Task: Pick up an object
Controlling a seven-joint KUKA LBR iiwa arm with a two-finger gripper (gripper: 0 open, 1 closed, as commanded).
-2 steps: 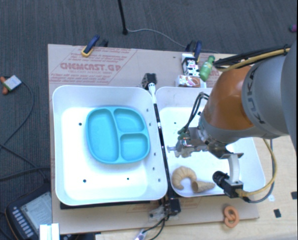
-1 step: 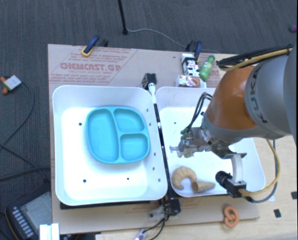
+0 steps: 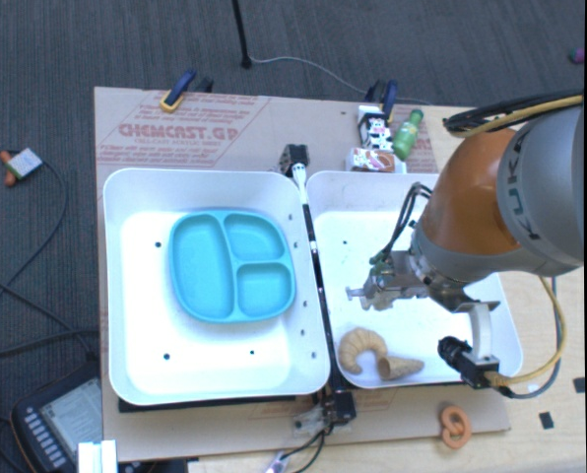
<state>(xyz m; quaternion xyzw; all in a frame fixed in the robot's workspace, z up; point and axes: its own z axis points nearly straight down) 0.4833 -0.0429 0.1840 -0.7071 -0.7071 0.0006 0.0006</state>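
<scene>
Below, one croissant (image 3: 375, 354), one blue plate (image 3: 231, 265), two bins (image 3: 136, 205), gripper (image 3: 364, 295) above.

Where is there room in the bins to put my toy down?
Left bin: bare strips all around the blue tray, widest along its near edge. Right bin: free at the far left corner. Crowded near the croissant and the pincer above it.
</scene>
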